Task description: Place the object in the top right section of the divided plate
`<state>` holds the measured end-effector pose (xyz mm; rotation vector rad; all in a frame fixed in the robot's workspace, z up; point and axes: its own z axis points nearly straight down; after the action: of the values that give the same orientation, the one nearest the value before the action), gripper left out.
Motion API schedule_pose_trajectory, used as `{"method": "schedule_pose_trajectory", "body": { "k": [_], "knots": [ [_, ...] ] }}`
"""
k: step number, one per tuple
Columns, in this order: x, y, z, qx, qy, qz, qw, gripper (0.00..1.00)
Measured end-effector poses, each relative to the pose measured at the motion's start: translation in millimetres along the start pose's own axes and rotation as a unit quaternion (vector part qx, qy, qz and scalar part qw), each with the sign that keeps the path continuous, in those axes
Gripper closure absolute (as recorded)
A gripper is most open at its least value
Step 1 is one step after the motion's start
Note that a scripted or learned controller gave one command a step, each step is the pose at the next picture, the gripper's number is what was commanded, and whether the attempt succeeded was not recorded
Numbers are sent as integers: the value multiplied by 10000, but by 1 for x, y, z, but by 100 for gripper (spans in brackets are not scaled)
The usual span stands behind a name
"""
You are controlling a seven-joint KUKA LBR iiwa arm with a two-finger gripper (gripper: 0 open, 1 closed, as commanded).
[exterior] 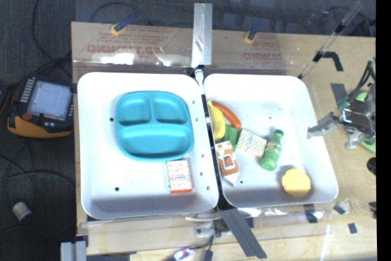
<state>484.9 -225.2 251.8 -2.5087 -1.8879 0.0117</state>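
Task not begun: divided plate (153,125) bare in all sections.
Right of it lie a green bottle (271,150) and yellow block (295,182); I cannot tell the claw's state.

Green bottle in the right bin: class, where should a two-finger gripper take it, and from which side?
Grip the green bottle across its wider lower body, coming straight down from above. It lies flat with the cap toward the bin's far wall, so close the fingers across its width. The patterned packet sits close on one side, so mind that finger.

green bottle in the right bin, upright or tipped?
Tipped. The green bottle lies on its side on the right bin floor, cap toward the far wall.
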Motion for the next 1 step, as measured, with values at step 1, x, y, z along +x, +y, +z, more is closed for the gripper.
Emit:
{"method": "schedule_pose_trajectory", "body": {
  "k": [1],
  "knots": [
    [10, -3, -40, 0, -8, 1824, 9832, 0]
  ]
}}
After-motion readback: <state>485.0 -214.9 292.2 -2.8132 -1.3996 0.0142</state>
